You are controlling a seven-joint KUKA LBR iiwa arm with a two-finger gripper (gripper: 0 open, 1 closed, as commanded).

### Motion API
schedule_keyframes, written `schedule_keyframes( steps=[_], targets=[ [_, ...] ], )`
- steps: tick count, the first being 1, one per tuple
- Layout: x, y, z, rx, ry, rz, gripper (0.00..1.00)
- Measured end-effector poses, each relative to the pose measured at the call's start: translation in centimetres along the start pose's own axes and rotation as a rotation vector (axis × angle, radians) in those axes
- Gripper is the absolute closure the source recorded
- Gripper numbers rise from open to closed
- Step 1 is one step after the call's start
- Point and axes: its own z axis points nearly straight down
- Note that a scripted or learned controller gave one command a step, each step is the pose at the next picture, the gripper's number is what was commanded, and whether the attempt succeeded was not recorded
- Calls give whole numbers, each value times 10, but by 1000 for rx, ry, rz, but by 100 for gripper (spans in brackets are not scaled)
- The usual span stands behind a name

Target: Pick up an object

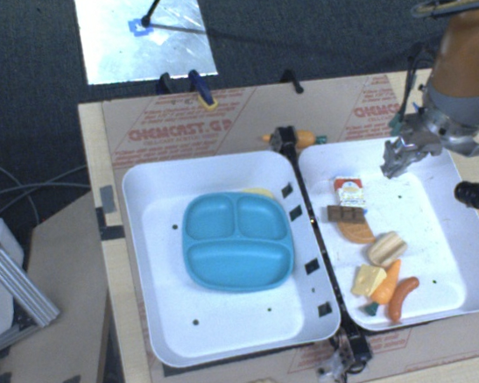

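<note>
Gripper (397, 158) hangs over far part of right bin (467, 234), w/ nothing visibly between the jaws; can't tell if open or closed. Toy food lies in right bin's left half, well apart from gripper: red-white carton (349, 189) farthest, dark choc bar (345, 212) just nearer, tan flat piece (356, 231), prob. a cookie, bread roll (386, 248), cheese wedge (368, 280), carrot (386, 283), sausage (402, 296) nearest. Left bin (159, 277) holds blue divided plate (237, 240), w/ a yellow item (260, 192) peeking past its far edge.
</note>
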Motion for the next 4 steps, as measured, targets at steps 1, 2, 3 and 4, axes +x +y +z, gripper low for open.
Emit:
schedule_keyframes(
  steps=[1,2,3,4],
  targets=[
    [50,5,13,3,0,1,100],
    [109,10,1,1,1,0,100],
    [110,8,19,3,-1,5,100],
    [112,5,18,3,-1,4,100]
  ],
)
